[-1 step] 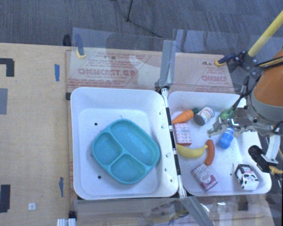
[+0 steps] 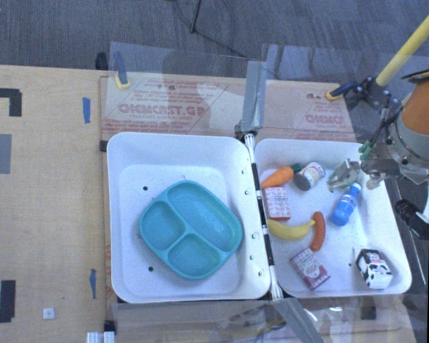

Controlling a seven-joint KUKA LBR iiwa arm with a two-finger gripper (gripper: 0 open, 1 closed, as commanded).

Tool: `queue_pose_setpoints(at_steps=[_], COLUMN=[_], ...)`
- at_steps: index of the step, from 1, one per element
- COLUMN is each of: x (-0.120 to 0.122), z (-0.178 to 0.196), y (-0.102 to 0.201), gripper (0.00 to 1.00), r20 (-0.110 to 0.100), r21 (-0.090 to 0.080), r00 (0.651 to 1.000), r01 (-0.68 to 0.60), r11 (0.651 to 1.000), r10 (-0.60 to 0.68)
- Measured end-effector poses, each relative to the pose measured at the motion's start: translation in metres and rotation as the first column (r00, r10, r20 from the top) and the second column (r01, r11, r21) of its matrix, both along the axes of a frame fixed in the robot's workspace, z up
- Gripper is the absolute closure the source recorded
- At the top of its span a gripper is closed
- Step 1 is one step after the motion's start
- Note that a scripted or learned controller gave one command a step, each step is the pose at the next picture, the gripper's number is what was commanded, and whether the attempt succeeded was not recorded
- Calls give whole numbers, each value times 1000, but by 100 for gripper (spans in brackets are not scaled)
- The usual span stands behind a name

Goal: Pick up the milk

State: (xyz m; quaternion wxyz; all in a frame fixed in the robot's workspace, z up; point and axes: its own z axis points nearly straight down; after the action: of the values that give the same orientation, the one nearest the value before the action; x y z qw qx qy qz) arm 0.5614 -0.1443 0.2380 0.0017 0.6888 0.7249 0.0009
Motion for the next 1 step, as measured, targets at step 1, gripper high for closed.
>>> queue_pose_setpoints(at_steps=[1], x=[-49], z=[-58], y=[-55], gripper=[0], r20=[-3], r21=[1], r00=[999], r01=[32], r11=[999], r10=[-32])
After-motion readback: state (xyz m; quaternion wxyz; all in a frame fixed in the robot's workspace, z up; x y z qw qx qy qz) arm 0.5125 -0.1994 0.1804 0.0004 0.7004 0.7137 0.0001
